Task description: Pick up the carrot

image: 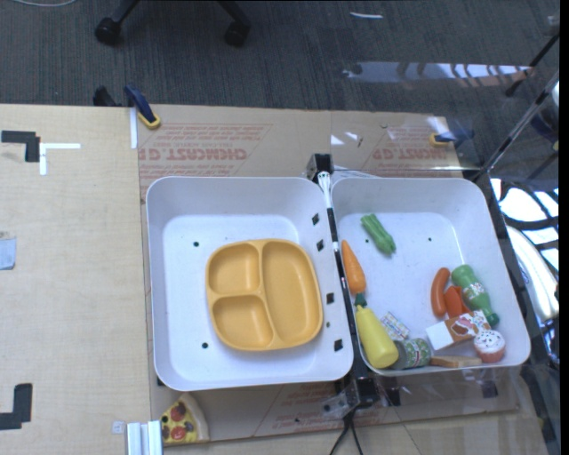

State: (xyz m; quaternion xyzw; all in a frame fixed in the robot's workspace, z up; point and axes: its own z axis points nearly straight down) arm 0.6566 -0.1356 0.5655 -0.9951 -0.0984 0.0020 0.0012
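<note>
Pizza slice toy (180, 422) lies nearest; carrot (353, 268) rests in right bin (480, 213); cardboard (204, 147) print unreadable.

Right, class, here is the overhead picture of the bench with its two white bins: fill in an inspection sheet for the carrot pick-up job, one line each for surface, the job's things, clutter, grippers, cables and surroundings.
Surface: wooden bench with a cardboard sheet under two white bins.
Job's things: carrot lies in the right bin, against its left wall, green top toward the yellow bottle.
Clutter: green pepper, red sausage, green bottle and packed small toy foods at the near right corner; yellow divided plate in the left bin; pizza slice toy on the bench.
Grippers: nothing seen.
Cables: a dark cable runs off the near edge between the bins.
Surroundings: grey carpet, chair base.
</note>
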